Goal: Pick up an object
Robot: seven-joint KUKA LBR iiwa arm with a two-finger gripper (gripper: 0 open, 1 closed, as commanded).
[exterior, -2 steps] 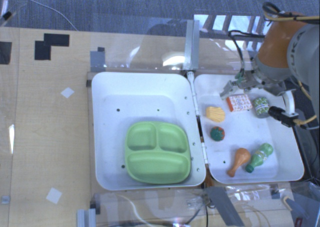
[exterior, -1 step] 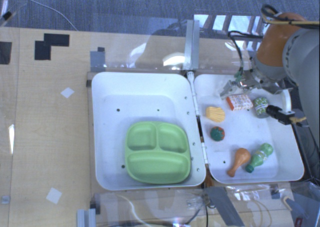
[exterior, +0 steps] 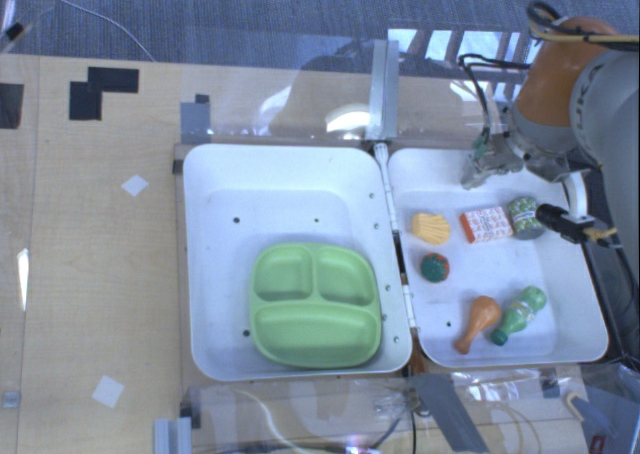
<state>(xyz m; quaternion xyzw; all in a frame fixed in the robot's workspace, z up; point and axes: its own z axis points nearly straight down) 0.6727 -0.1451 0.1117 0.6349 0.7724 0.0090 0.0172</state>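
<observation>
The right bin (exterior: pixel 568 344) holds several small items: a yellow corn piece (exterior: pixel 432 228), a red-and-white box (exterior: pixel 487 224), a green-topped can (exterior: pixel 524 217), a dark green and red ball (exterior: pixel 434 267), an orange drumstick (exterior: pixel 478 322) and a green bottle (exterior: pixel 519 314). My gripper (exterior: pixel 487 164) hangs over the bin's far edge, above and a little left of the box. Nothing shows between its fingers. The grey arm with its orange band (exterior: pixel 560 72) comes in from the upper right.
The left bin (exterior: pixel 215 182) carries a green divided plate (exterior: pixel 315 304) in its near half. A metal divider (exterior: pixel 384 92) and clear panels stand behind the bins. Black cables loop near the arm's wrist.
</observation>
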